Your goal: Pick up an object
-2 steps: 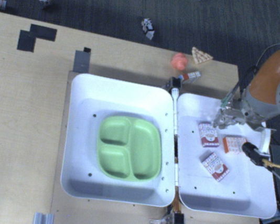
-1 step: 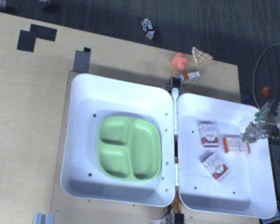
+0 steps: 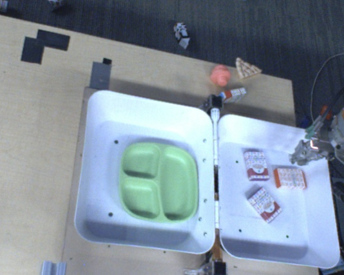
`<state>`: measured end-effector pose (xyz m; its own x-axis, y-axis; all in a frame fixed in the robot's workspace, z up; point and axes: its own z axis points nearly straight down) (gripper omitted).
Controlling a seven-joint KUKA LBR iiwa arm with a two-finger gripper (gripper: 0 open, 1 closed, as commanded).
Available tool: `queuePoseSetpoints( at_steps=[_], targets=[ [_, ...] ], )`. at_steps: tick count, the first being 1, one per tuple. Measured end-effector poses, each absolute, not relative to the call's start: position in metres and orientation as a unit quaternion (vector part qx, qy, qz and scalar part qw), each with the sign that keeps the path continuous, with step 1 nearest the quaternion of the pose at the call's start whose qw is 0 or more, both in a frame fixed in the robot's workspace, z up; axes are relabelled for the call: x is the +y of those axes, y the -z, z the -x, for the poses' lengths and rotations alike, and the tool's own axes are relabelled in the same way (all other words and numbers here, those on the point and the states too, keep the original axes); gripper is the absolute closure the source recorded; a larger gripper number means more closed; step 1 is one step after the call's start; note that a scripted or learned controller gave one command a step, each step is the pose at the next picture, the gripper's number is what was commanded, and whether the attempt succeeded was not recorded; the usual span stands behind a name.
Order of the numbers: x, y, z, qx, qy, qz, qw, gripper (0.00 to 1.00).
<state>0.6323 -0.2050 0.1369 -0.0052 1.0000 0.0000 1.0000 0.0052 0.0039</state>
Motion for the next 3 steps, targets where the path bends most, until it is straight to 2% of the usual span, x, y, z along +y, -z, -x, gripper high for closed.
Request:
queuePoseSetpoints(
  at_steps=[1,2,3],
  targets=[
    [-0.205,-0.115,-0.67,0.709,-0.0015,-0.705,0.002,1.0],
    [-0.206,-0.137,-0.67,0.709,-0.0019,-0.705,0.003,1.0],
    [-0.205,-0.126,-0.67,0.709,-0.0013,-0.705,0.002,1.0]
  ],
)
